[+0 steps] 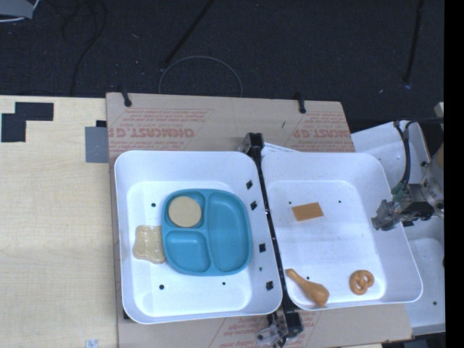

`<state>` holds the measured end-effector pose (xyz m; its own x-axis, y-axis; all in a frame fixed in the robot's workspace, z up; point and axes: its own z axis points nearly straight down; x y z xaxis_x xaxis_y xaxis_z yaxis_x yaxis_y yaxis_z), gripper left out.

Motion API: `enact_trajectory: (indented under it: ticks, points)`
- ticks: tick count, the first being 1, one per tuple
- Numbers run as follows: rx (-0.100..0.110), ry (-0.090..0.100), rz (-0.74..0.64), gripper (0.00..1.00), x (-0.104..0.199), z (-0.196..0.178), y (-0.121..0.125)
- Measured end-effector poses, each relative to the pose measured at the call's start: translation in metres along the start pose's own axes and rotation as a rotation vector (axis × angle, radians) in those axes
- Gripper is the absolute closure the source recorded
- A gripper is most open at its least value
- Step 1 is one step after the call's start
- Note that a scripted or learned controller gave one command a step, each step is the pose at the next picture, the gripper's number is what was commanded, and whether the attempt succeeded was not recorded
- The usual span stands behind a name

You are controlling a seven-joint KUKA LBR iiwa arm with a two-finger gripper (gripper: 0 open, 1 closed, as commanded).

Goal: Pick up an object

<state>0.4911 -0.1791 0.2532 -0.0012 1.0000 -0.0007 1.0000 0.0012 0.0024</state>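
the right bin (366,167) holds three loose things: a flat orange-brown rectangle (307,212) near its middle, a tan drumstick-shaped toy (308,286) at its front edge close to the divider, and a pretzel (361,282) toward its front right corner. the gripper (389,217) sits at the right bin's right rim, well apart from all three; nothing shows in it, and its opening cannot be told. left of the right bin, the left bin (138,172) carries a blue divided tray (225,234) with a round tan disc (184,212) in one compartment and a pale waffle-like piece (148,243) touching the tray's left side.

blue tray (217,245), white bins (138,296), orange pretzel (361,282)
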Motion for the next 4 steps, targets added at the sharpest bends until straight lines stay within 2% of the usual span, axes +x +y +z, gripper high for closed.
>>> enact_trajectory:
  ticks: [2,3,4]
  points:
    - [0.007,0.003,-0.002,1.00,0.095,0.025,0.027]
    - [0.006,0.003,-0.004,1.00,0.155,0.029,0.041]
    - [0.004,0.003,-0.003,1.00,0.201,0.020,0.061]
